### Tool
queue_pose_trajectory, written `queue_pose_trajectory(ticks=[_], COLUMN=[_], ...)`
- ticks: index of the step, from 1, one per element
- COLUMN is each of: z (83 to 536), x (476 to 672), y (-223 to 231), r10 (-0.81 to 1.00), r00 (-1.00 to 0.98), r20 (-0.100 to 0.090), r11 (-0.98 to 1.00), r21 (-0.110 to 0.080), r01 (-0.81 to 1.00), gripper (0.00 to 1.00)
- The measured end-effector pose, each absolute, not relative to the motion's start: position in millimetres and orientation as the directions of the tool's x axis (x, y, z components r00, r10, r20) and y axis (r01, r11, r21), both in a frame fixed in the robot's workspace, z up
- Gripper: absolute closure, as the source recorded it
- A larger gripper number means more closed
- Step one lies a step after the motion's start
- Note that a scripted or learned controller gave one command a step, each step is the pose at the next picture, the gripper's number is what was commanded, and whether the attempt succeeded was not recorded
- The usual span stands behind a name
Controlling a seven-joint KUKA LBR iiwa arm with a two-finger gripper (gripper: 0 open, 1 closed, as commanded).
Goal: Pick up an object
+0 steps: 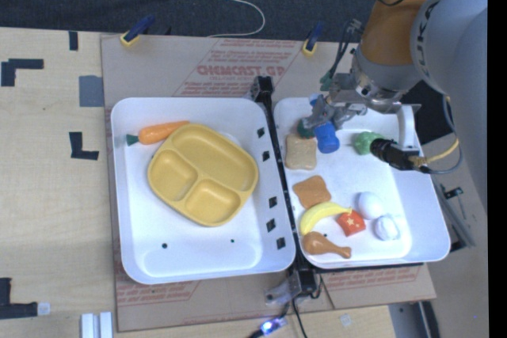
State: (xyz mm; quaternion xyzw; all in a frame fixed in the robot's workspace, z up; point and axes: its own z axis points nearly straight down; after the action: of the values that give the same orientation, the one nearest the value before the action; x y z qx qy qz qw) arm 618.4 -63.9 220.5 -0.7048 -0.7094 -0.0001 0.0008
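Observation:
My gripper (322, 119) hangs low over the far-left part of the right bin (420, 194). Just below it is a small blue object (327, 140), and a dark green piece (306, 126) lies at its left side; whether either one touches the gripper I cannot tell. A tan bread slice (301, 153) lies just left of the blue object. A green object (364, 142) sits to the right of it. Nearer the front lie a brown toast (311, 190), a banana (323, 214), a drumstick (325, 245), a red piece (352, 224) and two white pieces (369, 204).
The left bin (135, 249) bears a yellow divided plate (203, 174) and a carrot (161, 132) at its far left. The divider between the bins (273, 170) runs just left of the bread. A black cable and plug (396, 153) hang by the arm over the right bin.

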Motion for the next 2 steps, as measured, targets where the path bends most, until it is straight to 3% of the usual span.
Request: queue_pose_trajectory(ticks=[1, 2], z=[226.2, 214.2], x=[626.9, 648.9], y=[-16.3, 32.7], r10=[1.000, 1.000], r00=[-0.007, -0.006], r20=[0.002, 0.000], r11=[0.007, 0.006], r21=[-0.001, -0.001], r01=[1.000, 1.000], gripper=[1.00, 1.00])
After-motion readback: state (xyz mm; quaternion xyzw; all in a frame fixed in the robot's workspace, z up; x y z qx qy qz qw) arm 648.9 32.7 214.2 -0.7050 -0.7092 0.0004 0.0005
